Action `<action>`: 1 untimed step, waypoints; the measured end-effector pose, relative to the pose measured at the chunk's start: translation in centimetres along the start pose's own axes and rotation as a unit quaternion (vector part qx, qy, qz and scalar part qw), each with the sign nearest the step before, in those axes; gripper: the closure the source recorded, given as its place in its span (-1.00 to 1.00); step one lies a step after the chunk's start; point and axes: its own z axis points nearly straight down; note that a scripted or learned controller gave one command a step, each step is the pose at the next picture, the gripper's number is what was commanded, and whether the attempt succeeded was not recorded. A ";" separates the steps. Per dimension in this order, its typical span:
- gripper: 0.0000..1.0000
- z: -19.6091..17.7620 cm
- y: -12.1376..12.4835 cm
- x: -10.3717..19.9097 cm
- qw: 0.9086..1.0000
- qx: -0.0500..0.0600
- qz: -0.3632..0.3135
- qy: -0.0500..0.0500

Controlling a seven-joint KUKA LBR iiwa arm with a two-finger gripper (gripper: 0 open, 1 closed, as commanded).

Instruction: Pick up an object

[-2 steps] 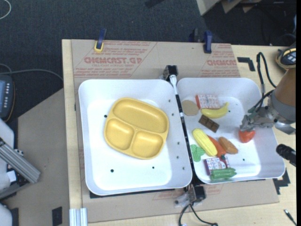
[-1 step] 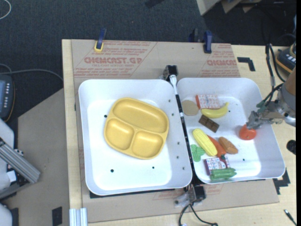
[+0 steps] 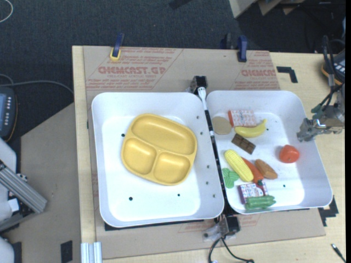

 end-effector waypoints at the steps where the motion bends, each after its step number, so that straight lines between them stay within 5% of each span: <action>1: 1.00 -1.0 0.5 5.3 1.000 0.002 -0.003 0.002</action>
